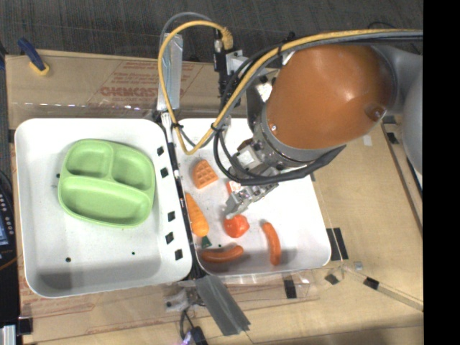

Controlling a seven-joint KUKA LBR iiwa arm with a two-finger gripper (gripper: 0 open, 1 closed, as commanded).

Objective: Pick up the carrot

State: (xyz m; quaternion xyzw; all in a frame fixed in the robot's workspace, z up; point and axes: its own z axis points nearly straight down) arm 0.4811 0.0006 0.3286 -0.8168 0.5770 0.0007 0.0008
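The carrot [197, 217] is orange with a small green top at its near end. It lies along the left wall of the right bin [316, 221]. My gripper [237, 205] hangs over the middle of that bin, right of the carrot and apart from it. Its tip sits just above a red tomato-like piece [236, 226]. The arm's big orange band [327, 95] and grey wrist cover the bin's far right part.
In the right bin also lie a waffle piece [204, 173], a sausage [222, 253] near the front wall and another sausage [272, 242] to the right. The left bin [43, 264] bears a green sectioned plate [108, 182]. Yellow cables [188, 31] loop behind the bins.
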